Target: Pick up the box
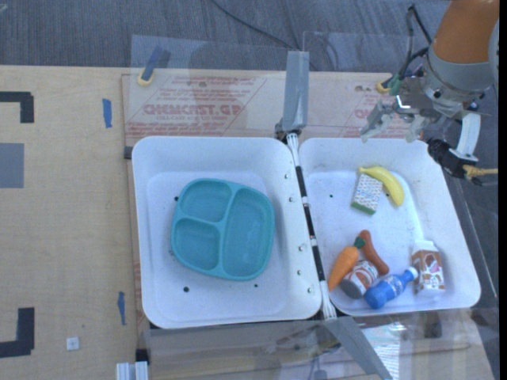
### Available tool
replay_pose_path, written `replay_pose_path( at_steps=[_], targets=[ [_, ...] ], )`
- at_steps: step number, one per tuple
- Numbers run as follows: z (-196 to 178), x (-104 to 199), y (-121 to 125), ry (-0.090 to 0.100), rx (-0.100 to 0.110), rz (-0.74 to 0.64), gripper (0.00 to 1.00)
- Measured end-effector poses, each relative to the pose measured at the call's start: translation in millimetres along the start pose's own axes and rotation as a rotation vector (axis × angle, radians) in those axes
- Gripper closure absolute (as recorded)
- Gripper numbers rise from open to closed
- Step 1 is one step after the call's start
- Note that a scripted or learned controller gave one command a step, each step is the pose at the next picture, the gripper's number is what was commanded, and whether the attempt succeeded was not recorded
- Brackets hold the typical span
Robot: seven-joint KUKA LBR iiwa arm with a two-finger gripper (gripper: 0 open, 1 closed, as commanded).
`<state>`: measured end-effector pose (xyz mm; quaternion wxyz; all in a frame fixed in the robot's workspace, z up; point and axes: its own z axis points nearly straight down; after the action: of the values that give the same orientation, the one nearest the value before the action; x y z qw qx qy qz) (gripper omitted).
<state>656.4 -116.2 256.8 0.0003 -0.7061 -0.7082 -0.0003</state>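
Hovering over the right bin's far rim, my gripper, fingers spread, empty; box lies below beside banana; risk: descending fingers catching banana instead.

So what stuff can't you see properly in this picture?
- The gripper, camera view: blurry and small, so I can't tell if it is open or shut.
- The arm: cut off by the top and right edges.
- The box: its printing is too small to read.
- The can: partly hidden by the carrot and blue bottle.
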Motion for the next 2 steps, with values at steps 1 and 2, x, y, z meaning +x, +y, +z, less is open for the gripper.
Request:
replay_pose_path(
  at_steps=[1, 2],
  targets=[
    [154, 7, -13, -0.001, -0.01, 0.235, 0.0],
    [160, -34, -27, 0.0, -0.021, 0.225, 0.0]
  ],
)
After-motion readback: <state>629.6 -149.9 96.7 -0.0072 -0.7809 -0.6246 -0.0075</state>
